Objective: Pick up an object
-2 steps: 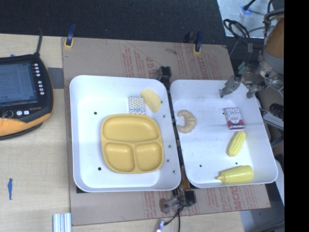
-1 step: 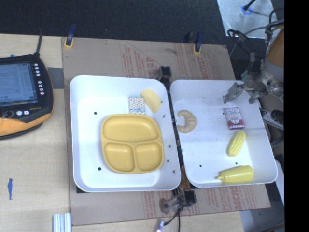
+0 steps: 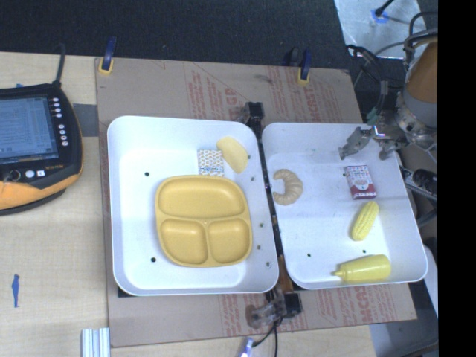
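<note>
From where I stand, the tool (image 3: 370, 141) hangs over the far right corner of the right bin (image 3: 312, 222), at about one o'clock from that bin's middle, the grey arm (image 3: 416, 88) coming in behind it from three o'clock. Its two fingers look spread, one tip pointing toward nine o'clock and the other toward four, with nothing between them.

The nearest thing to grab is the small red box (image 3: 360, 181). It lies flat on the bin floor just beside the tool, at about six o'clock from it. Its long axis runs roughly twelve to six, so the fingers would close most easily across its short sides, from nine and three. I'd judge a short drop and a slight shift toward six is all the move needs.

Further along that same line, still toward six, lies the yellow corn cob (image 3: 364, 221), tilted from one to seven o'clock. Beyond it, near the front wall, is the yellow squeeze bottle (image 3: 362, 269), lying nine to three. The croissant (image 3: 288, 186) sits well apart at about eight o'clock from the tool, near the bin's left wall.

The left bin (image 3: 130, 199) holds a divided yellow tray (image 3: 203, 220), a banana piece (image 3: 233, 154) and a small patterned packet (image 3: 210, 162), all far from the tool.
</note>
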You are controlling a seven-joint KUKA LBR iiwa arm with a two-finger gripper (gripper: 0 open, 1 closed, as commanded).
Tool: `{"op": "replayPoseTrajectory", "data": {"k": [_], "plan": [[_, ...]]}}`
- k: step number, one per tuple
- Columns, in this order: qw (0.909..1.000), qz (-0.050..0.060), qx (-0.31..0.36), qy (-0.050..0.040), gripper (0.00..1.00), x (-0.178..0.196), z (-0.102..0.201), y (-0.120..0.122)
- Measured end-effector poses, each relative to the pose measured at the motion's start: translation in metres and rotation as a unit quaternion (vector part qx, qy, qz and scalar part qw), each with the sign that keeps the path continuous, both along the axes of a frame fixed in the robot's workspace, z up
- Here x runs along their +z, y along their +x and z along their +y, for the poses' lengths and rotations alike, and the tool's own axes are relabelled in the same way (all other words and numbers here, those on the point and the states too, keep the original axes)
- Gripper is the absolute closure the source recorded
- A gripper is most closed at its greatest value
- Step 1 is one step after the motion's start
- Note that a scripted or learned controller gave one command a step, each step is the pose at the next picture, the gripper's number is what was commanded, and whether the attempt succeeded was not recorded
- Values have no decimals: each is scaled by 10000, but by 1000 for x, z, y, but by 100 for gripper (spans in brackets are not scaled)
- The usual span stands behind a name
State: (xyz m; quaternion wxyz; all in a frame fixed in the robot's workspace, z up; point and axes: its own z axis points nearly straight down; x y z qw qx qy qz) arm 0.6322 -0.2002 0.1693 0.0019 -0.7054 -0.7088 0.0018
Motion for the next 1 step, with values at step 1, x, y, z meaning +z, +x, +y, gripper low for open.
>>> {"op": "replayPoseTrajectory", "data": {"k": [1], "plan": [[10000,-24,-2,-2,0,76,23,20]]}}
